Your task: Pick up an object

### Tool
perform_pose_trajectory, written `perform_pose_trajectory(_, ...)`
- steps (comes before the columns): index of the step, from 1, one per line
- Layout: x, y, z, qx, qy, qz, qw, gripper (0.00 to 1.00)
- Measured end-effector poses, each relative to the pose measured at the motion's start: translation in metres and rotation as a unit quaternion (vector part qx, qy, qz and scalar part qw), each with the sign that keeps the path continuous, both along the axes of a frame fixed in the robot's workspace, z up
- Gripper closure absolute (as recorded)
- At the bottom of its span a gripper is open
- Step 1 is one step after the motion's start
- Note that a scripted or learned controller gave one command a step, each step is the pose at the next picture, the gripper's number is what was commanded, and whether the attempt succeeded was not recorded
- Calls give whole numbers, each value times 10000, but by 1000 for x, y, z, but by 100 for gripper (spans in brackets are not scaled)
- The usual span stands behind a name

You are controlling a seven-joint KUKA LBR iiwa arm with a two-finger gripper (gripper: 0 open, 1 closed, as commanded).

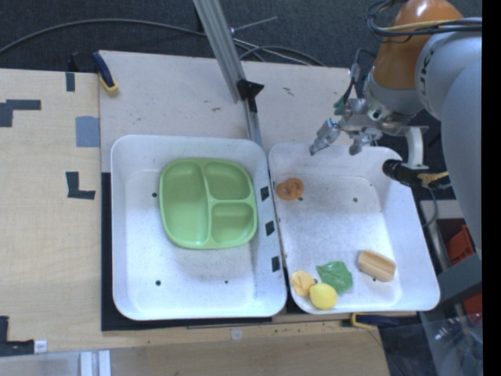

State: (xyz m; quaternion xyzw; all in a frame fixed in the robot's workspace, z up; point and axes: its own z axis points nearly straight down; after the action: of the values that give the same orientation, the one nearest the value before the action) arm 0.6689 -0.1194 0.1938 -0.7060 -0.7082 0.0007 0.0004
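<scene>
Candidate objects for pickup lie in the right bin (407, 233). A small round orange-brown piece (290, 188) sits near the bin's upper left corner, alone on the white floor. A tan bread-like roll (376, 265) lies toward the lower right, tilted slightly. Along the lower edge, a green leafy item (336, 275) rests between the roll and a yellow lemon-like ball (323, 295); the green item touches the ball. Just left of the ball, a smaller yellow-orange piece (300, 281) lies against the bin's left wall.

The gripper (337, 145) hangs above the upper rim of the right bin, up and to the right of the orange-brown piece and well apart from the lower group. Its two fingers are spread, with nothing between them. The grey arm (454, 77) with its orange band (415, 22) enters from the upper right of the frame.

The left bin (125, 233) holds a green divided plate (208, 203) with three compartments, placed in its upper centre. A metal rail (219, 34) slants down from the top of the frame to the junction of the bins. A blue-and-yellow clamp (105, 73) sits at the upper left of the bench.
</scene>
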Motion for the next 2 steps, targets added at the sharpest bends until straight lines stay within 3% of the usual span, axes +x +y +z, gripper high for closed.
perform_pose_trajectory(1, 0, 0, 0, -3, 1, -4, 10000, 0)
perform_pose_trajectory(2, -4, 9, -49, -2, 22, -5, 10000, 0)
